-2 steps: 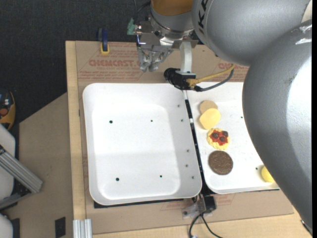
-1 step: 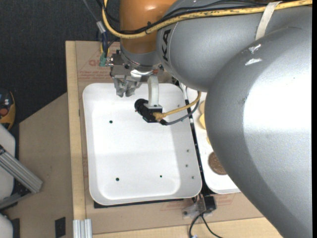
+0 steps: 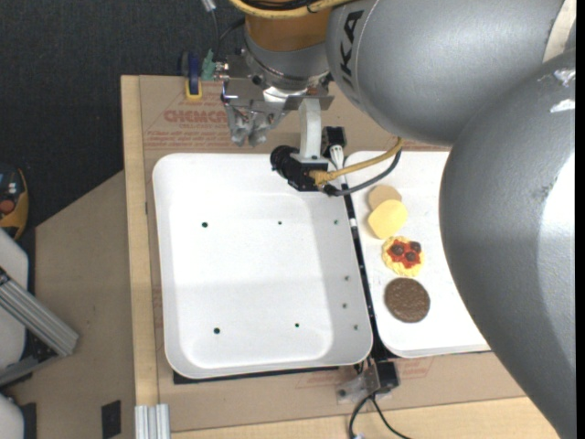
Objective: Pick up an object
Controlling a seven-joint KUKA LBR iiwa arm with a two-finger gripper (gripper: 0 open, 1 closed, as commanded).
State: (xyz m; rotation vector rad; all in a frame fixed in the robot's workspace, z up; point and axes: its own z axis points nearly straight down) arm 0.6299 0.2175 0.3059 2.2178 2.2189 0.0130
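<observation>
While your hand (image 3: 249,128) hovers past the left bin's (image 3: 183,245) far rim | grip state unreadable | yellow block (image 3: 388,218), tart (image 3: 403,255), brown cookie (image 3: 407,299) lie well apart in right bin (image 3: 439,341).

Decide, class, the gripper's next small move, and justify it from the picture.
Probably travel toward the right bin. The gripper hangs past the left bin's far rim, holding nothing visible, while the yellow piece, the red-topped tart and the brown cookie all lie in the right bin.
</observation>
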